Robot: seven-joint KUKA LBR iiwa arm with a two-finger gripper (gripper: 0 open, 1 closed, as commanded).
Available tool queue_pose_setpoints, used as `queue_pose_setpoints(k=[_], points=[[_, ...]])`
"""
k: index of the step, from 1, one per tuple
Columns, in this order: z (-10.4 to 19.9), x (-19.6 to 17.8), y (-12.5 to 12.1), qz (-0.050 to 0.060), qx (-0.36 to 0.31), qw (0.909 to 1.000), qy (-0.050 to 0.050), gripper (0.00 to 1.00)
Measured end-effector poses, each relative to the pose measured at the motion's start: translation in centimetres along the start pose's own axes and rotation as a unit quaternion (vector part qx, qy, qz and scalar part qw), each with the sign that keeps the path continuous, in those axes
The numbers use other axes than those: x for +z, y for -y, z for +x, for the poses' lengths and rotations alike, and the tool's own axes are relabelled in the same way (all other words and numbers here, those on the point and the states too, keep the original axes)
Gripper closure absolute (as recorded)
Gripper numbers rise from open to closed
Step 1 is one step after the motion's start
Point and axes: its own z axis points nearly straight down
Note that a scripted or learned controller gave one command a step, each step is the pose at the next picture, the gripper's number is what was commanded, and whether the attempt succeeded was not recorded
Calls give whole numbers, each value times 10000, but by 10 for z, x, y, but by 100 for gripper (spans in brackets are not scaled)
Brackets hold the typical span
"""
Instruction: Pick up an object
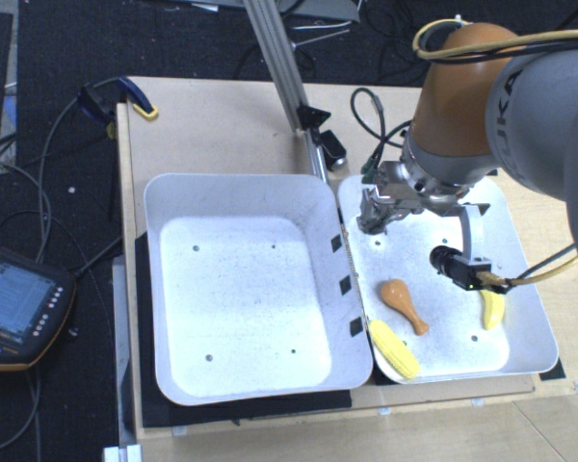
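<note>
A pale wooden bench (222, 123) carries two shallow white bins side by side, set over a black mat. The left bin (241, 287) shows a speckled floor with a few small dark dots. The right bin (520, 287) holds the objects. Around the bench the floor is dark carpet strewn with cables. A teach pendant (14, 306) with a lit screen lies at nine o'clock from the bench, a blue-and-yellow clamp (125, 99) sits at the bench's ten o'clock corner, and a slanted aluminium rail (279, 56) rises from between the bins toward twelve o'clock.

The grey arm (530, 94) with its orange band enters from three o'clock, and the gripper (374, 221) hangs low over the upper-left part of the right bin, close to the dividing wall. Whether its fingers stand apart or together cannot be told from this angle; nothing is seen between them.

A toy chicken drumstick (405, 303) lies at about five o'clock from the gripper, apart from it. A corn cob (393, 349) lies at six o'clock, against the bin's lower-left wall. A small banana (492, 308) rests at four o'clock, well apart, beside a black fixture (453, 263).
</note>
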Motion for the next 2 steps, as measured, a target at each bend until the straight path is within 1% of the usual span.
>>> queue_pose_setpoints(k=[1,2], points=[[42,-10,30,-7,3,10000,0,100],[82,-4,50,1,0,10000,1,100]])
